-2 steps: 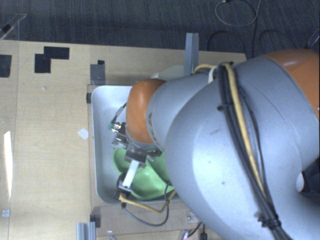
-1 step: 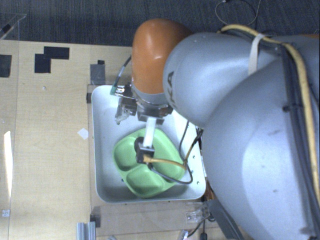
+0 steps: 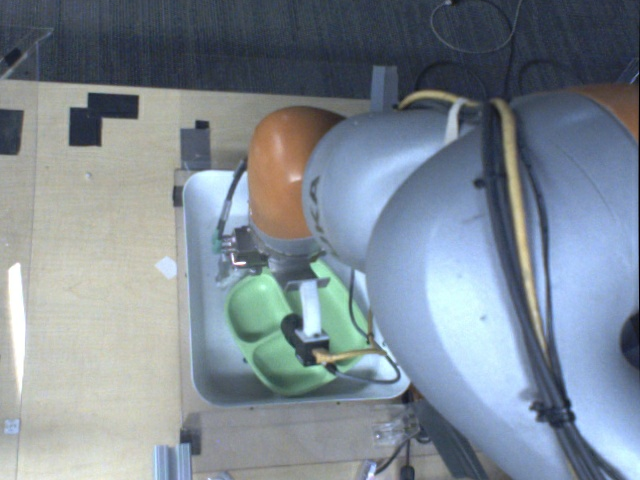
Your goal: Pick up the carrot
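The KUKA arm reaches low into 1 white bin, its orange-banded wrist above a green divided plate. The gripper is masked by the wrist, and whether it is clenched on anything cannot be told. The carrot is hidden, probably under the arm. The pick looks unfinished, with neither grasp nor lift confirmed.

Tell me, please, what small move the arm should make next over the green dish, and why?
Probably a short lift straight up. The arm hangs over the white bin and covers much of the green divided dish, so whatever lies under the wrist is hidden. Rising a little would likely uncover it before any grasp.
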Controlling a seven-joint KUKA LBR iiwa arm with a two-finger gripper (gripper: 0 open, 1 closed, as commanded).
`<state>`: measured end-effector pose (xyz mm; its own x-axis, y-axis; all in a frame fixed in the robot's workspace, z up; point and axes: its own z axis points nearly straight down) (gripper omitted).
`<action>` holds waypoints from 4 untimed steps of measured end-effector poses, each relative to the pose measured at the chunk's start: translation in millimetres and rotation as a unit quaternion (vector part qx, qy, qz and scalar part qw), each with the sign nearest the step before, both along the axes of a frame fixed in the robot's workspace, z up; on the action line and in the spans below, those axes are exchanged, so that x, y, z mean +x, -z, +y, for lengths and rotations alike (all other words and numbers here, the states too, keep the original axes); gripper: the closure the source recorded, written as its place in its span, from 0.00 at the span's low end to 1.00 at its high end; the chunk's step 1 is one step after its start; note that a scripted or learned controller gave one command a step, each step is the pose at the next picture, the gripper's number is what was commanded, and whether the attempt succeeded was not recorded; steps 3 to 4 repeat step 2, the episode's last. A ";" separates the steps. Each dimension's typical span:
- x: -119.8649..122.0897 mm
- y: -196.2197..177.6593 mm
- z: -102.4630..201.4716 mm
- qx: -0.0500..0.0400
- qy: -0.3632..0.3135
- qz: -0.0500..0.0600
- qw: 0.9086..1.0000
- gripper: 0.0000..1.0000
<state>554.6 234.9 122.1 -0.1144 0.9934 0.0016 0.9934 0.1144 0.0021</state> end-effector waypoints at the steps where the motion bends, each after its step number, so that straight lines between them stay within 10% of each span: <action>1: 47.3 -128.8 -7.1 0.001 0.229 -0.001 0.973 0.00; 2: 52.3 -6.8 0.7 0.000 0.302 0.001 0.953 0.00; 4: 52.3 -6.8 0.7 0.000 0.302 0.001 0.953 0.00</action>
